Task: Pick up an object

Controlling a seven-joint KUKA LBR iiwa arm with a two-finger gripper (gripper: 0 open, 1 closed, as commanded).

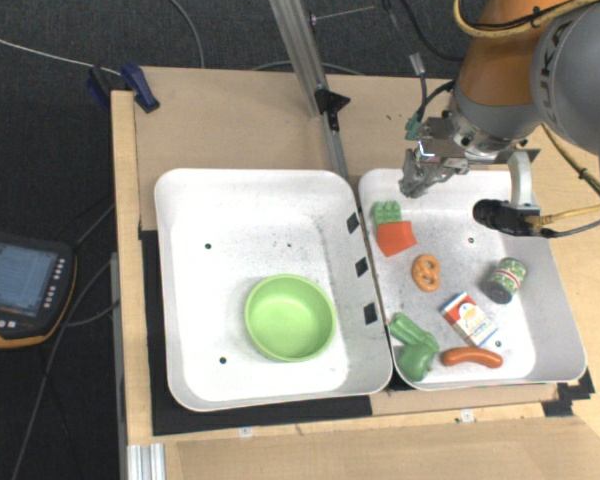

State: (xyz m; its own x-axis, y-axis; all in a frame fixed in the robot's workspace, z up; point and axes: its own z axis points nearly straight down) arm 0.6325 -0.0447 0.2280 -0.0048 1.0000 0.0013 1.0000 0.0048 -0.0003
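Observation:
My gripper (414,182) hangs over the far left corner of the right bin (552,298), with nothing visibly held in it. Just below it in the view lie a green block (386,213) and an orange-red block (396,238), touching each other. Further toward the front are a pretzel (426,272), a green can (504,279) on its side, a small red, white and blue box (469,319), a green pepper-like toy (413,345) and a red sausage (471,358).
The left bin (195,228) holds a light green bowl (290,317) near its front. A black cylinder (500,215) with a cable juts from the arm over the right bin's far side. A metal post (305,53) rises behind the bins.

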